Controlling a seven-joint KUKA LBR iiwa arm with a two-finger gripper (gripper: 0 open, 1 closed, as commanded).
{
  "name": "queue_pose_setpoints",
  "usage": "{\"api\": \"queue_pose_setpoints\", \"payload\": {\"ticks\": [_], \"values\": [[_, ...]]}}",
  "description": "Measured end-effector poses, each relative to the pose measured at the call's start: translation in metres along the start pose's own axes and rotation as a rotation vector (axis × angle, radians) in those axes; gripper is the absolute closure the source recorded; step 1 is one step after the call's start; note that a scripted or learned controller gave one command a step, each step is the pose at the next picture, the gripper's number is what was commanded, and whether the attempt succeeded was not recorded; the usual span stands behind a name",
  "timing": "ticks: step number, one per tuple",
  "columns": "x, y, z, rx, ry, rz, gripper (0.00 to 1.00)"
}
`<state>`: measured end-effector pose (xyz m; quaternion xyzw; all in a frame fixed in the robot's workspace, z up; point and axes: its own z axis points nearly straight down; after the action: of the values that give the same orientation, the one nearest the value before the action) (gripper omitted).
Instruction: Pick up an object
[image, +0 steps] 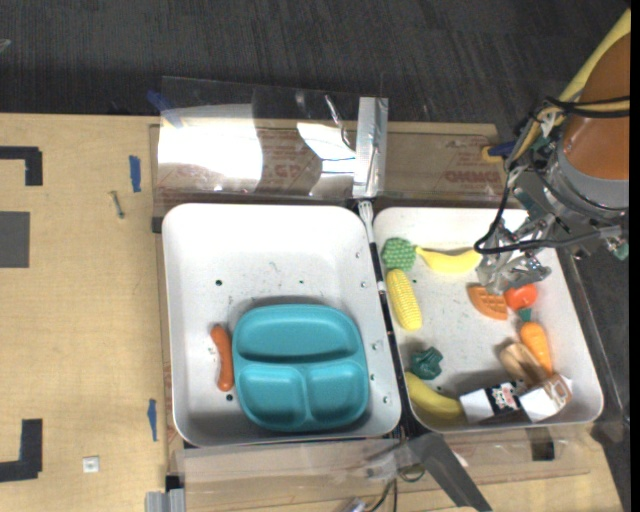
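Orange slice (489, 301) under jaws (508, 272), w/ tomato (521, 296), banana (449, 261) crowding; jaw state unclear.

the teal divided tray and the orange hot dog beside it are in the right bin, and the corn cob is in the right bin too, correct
Not quite. The camera view shows the teal divided tray and the orange hot dog in the left bin, not the right. The corn cob is indeed in the right bin.

White bins (190, 230) — teal tray (300, 365), yellow corn (403, 298), orange carrot (538, 345).
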<state>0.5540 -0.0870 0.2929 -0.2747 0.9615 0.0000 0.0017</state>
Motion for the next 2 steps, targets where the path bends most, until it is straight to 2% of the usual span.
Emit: {"api": "queue_pose_setpoints", "payload": {"ticks": [1, 2], "values": [[-0.058, -0.035, -0.010, 0.002, -0.004, -0.041, 1.00], [-0.100, -0.055, -0.001, 0.001, -0.005, -0.014, 1.00]]}}
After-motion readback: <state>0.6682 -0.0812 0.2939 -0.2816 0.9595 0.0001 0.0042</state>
